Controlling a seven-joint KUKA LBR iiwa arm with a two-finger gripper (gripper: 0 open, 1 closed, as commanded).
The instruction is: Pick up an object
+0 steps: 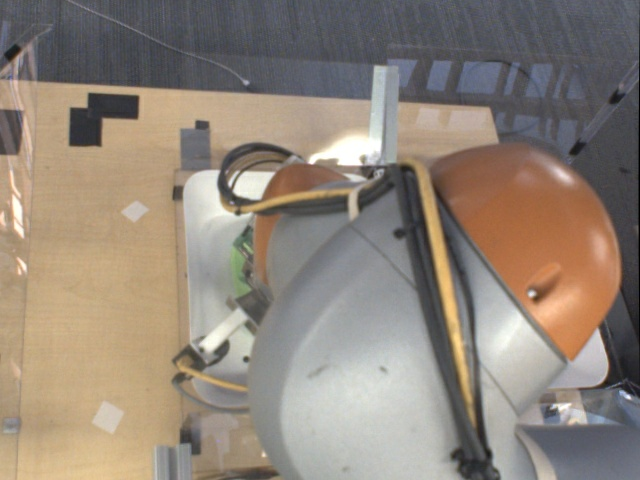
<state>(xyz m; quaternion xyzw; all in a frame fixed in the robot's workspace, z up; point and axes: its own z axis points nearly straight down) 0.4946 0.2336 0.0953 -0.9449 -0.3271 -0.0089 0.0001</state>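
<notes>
The grey arm (400, 348) with its orange band (520, 238) covers most of both bins. Its wrist reaches down into the left white bin (200, 218), where the gripper (250, 300) is largely hidden under the arm. A green object (241, 253) lies in that bin, just beyond the gripper and half covered by the wrist. Whether anything is held cannot be made out.
The bin's left wall (186, 278) runs close beside the gripper. Wooden bench top (100, 288) spreads to the left, with black markers (100, 118) at the far left corner. A metal post (384, 113) stands behind the bins.
</notes>
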